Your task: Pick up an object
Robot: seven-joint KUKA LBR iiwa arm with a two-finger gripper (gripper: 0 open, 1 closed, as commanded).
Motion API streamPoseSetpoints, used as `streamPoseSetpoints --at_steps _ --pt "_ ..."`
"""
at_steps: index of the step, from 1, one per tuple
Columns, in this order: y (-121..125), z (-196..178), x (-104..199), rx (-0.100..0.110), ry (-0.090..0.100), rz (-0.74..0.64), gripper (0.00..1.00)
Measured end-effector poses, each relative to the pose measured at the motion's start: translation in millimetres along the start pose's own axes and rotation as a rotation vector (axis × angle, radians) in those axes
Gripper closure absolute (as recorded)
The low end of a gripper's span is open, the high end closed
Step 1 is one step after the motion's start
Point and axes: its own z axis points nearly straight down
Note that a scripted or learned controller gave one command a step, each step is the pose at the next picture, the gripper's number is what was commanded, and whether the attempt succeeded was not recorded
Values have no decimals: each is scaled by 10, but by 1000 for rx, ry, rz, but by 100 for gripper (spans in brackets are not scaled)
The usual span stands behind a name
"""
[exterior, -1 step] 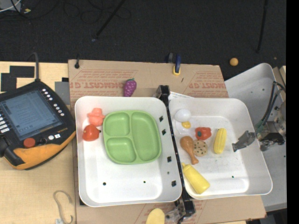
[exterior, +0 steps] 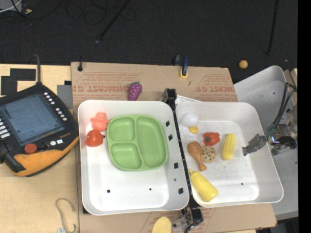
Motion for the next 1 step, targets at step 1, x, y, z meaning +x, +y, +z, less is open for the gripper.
streamPoseSetpoints --at_steps 1 --pt "42 607 89 5 2 -3 0"
